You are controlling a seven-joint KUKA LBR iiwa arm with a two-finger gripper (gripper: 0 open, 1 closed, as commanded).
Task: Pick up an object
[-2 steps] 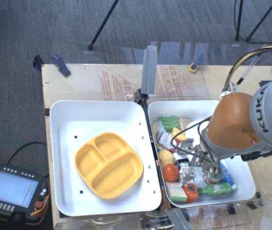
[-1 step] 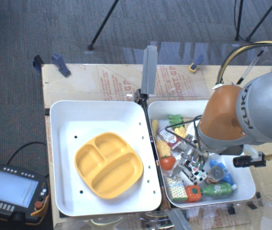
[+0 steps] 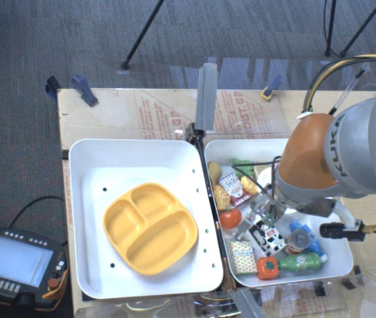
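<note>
My gripper [image 3: 262,214] reaches down into the right bin [image 3: 344,260], under the grey and orange arm [image 3: 320,156], and sits low among the clutter. Right beside it on the left lies a red tomato [image 3: 230,218]. Just below it is a black-and-white spotted item [image 3: 271,239]. A blue object [image 3: 304,234] lies to its right. Along the bin's front are a green bottle with an orange cap [image 3: 292,265] and a small patterned box [image 3: 242,256]. Nothing shows between the gripper's tips from this angle.
The left bin [image 3: 89,171] bears a yellow divided plate [image 3: 150,226]. At the back of the right bin lie a yellow fruit [image 3: 214,172], a snack packet [image 3: 231,183] and a green item [image 3: 244,166]. A black pendant [image 3: 17,267] rests on the floor at lower left.
</note>
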